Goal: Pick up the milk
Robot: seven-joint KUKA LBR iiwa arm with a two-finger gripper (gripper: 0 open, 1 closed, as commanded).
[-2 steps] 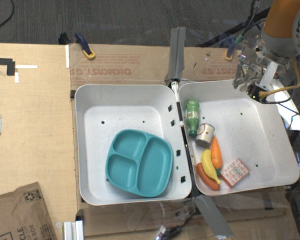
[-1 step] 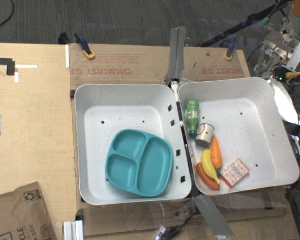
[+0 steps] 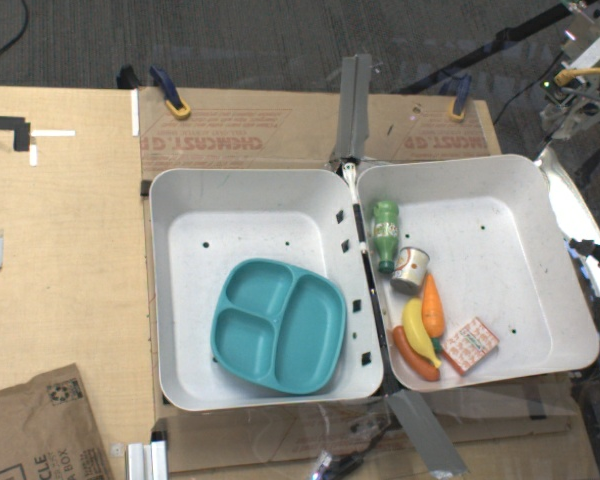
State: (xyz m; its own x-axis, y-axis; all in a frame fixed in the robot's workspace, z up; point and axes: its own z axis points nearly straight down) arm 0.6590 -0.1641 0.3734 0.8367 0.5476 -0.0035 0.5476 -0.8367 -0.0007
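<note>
The milk [image 3: 470,344] is a small white carton with red print. It lies flat on the floor of the right bin [image 3: 500,183], near the front. Its left edge is close to a banana [image 3: 416,326] and a carrot [image 3: 433,304]; whether it touches them I cannot tell.
A green bottle [image 3: 384,233] and a small tin can [image 3: 411,269] lie along the right bin's left wall, with an orange-red sausage-like piece [image 3: 412,354] at its front left. A teal divided plate [image 3: 278,325] sits in the left bin [image 3: 240,193]. Clamps and cables lie beyond the bins.
</note>
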